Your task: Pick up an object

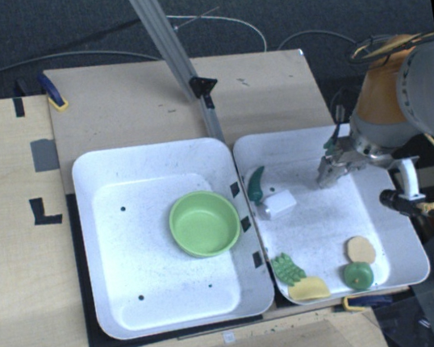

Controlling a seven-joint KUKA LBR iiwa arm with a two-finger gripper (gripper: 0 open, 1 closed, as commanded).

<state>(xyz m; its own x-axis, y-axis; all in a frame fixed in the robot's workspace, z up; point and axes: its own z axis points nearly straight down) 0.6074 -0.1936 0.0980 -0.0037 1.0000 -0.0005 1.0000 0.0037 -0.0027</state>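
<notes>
Overhead, 2 shallow white plastic bins sit side by side on a pale wooden bench. Starting at the left, the left bin (107, 251) holds a round light-green plastic bowl (204, 224), upright and toward the bin's right half. Across the shared rim, the right bin (402, 258) carries 6 small items: a dark green curved piece (256, 183) near its left wall, a small white block (279, 203) just beside it, a green leafy-looking toy (286, 266) lower down, a yellow wedge (309, 288) touching the near wall, a round green ball-like object (358, 274) and a tan oval object (361, 249) just above it. Farther right, the grey arm with its orange band reaches in, and its two-finger gripper (333, 171) hangs over the bin's upper right area, apart from every item. Nothing sits between its tips, though whether they are spread or closed cannot be told.
</notes>
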